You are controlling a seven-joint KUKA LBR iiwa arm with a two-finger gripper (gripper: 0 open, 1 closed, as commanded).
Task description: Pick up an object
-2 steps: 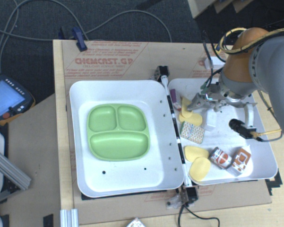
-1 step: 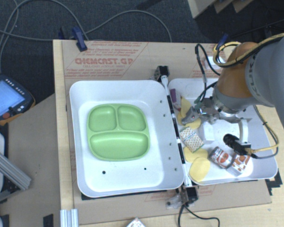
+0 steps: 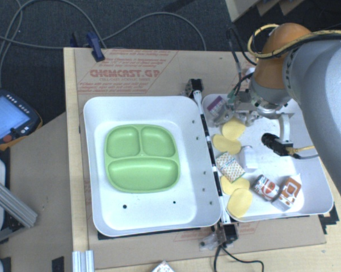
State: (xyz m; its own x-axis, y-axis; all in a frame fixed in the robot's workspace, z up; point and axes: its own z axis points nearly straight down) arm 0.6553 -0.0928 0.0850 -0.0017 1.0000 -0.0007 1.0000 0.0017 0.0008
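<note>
at the far left, off the bench, lies a handheld pendant (image 3: 5,120) with a blue screen. a blue clamp (image 3: 94,45) sits at the far left corner of the printed cardboard sheet (image 3: 125,72) under the bins. the left bin (image 3: 96,152) holds a green 3-compartment plate (image 3: 142,157), lying flat near its middle.

the right bin (image 3: 312,200) touches it along the centre seam. along that bin's left side, from far to near: a small purple item (image 3: 214,102) in the far corner, an upper pair of pale yellow pieces (image 3: 234,130) touching each other, a checked packet (image 3: 230,166), and a lower pair of pale yellow pieces (image 3: 240,203). a small white block (image 3: 251,157) lies just beside the checked packet. 2 red-and-white packets (image 3: 266,187) lie side by side, touching, near the front edge.

the gripper (image 3: 234,111) hangs over the right bin's far left corner, between the purple item and the upper yellow pair; whether it is clenched or released cannot be told. the grey arm (image 3: 320,84), with its orange band (image 3: 281,44), fills the right.
</note>
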